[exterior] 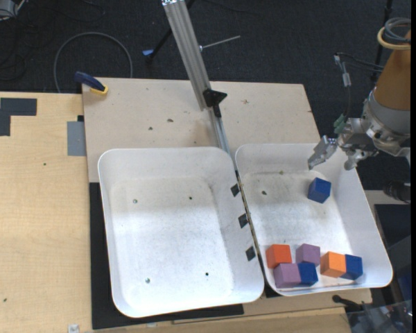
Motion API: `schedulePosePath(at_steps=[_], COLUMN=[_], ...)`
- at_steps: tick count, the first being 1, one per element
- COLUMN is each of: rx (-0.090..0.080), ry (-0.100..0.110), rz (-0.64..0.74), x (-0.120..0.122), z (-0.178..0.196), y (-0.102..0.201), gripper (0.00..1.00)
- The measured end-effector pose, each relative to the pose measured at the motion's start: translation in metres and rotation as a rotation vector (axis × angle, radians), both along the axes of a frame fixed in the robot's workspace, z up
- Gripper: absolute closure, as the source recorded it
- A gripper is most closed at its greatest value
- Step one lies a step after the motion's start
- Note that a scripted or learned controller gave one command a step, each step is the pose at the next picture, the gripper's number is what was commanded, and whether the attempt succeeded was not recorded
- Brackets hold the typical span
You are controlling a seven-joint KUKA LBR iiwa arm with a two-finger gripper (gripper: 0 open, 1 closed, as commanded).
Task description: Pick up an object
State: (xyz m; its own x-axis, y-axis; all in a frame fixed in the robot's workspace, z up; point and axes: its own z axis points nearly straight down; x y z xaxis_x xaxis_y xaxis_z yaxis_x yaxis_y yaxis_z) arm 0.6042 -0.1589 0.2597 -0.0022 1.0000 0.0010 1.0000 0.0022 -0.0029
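Approach step: my claw spread open, empty, hanging at right bin's upper edge, just above-right of lone blue cube. Next: shift lower-left, descend, straddle cube, close.

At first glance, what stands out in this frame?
A cluster of orange, purple and blue blocks fills the near corner of the right bin. One blue cube sits alone farther back, with the gripper poised just above and beyond it, fingers spread.
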Motion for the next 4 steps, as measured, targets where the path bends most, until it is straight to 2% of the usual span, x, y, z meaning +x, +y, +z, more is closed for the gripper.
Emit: schedulePosePath(at_steps=[1,2,3,4], rx=[-0.004,-0.002,-0.002,0.000], ry=[-0.003,-0.006,-0.004,0.001], rz=[-0.003,0.002,0.001,-0.001], x=[-0.010,0.061,0.063,0.020], z=[-0.153,-0.170,-0.152,-0.170], y=[-0.036,-0.049,-0.050,-0.041], gripper=[0.00,0.00,0.00,0.00])
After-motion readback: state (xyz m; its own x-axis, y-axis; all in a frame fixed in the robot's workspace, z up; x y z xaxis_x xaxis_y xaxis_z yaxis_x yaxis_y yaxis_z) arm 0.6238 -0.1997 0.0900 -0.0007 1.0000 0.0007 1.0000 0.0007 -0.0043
